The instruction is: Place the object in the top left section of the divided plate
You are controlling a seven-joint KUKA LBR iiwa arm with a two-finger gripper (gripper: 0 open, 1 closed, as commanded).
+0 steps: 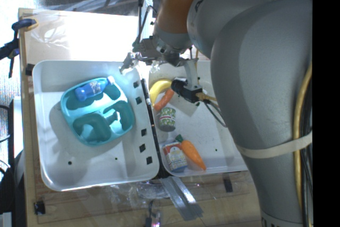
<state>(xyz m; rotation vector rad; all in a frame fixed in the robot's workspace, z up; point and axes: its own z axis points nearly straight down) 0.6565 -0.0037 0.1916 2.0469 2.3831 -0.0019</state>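
Overhead, the arm (pixel 239 45) bends down, gripper (pixel 129 62) poised beside the divided plate (pixel 95 114).

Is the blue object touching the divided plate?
Touching. The camera view shows the blue object lying inside the divided plate, in its upper section.

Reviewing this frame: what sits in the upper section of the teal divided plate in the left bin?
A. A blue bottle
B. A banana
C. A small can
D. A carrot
A: a blue bottle lies in the upper section of the divided plate; the carrot, banana and can are in the right bin.
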